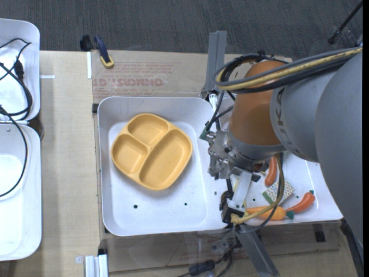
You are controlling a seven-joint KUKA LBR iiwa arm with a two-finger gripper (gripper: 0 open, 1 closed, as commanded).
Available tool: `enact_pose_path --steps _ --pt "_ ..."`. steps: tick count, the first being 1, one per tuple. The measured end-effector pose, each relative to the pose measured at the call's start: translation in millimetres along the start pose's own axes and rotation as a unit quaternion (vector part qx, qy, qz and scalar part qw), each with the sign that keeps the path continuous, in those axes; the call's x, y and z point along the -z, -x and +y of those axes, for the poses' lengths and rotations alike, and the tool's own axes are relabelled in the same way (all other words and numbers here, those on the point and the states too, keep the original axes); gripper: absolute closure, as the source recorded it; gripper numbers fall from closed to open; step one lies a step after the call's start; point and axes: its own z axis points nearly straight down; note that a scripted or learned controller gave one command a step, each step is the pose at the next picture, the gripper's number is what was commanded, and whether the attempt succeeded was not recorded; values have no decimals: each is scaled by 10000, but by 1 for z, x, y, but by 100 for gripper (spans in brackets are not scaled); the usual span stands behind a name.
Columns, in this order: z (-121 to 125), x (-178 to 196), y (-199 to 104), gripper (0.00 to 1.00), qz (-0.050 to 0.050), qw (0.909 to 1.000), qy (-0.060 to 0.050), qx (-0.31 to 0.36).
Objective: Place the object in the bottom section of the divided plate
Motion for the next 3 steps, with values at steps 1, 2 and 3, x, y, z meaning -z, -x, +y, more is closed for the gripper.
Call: enact_pose_path --steps 1,2,3 --pt "7 56 16 100 -2 9999 1 -103" --pt "20 45 -65 100 -10 9968 -5 796" --pt "-46 -22 -108 100 -14 9993 -11 361"
